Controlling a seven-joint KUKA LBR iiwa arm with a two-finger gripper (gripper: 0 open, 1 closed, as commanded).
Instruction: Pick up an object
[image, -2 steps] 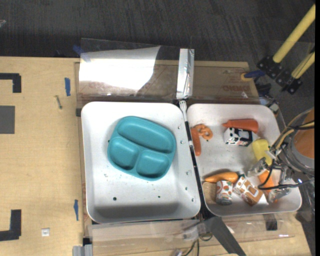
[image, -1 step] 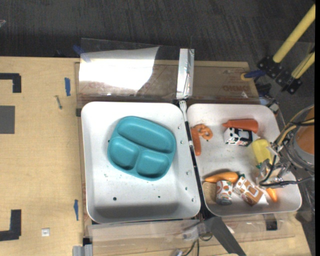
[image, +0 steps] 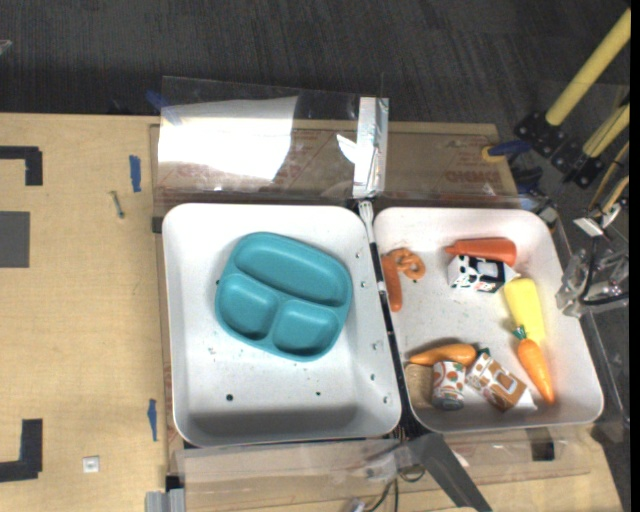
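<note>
End effector (image: 588, 280) hovers by toy-filled right bin (image: 450, 322); left bin (image: 205, 385) holds teal plate (image: 283, 295).

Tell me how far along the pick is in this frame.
Nothing looks done: the corn, carrot and can lie in the right bin, the teal tray in the left bin. The gripper sits at the right bin's edge, holding nothing visible. The whole grasp remains.

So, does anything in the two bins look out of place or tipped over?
Nothing stands out. The teal divided plate lies flat in the left bin; the toy foods lie loose in the right bin, none spilled outside.
</note>
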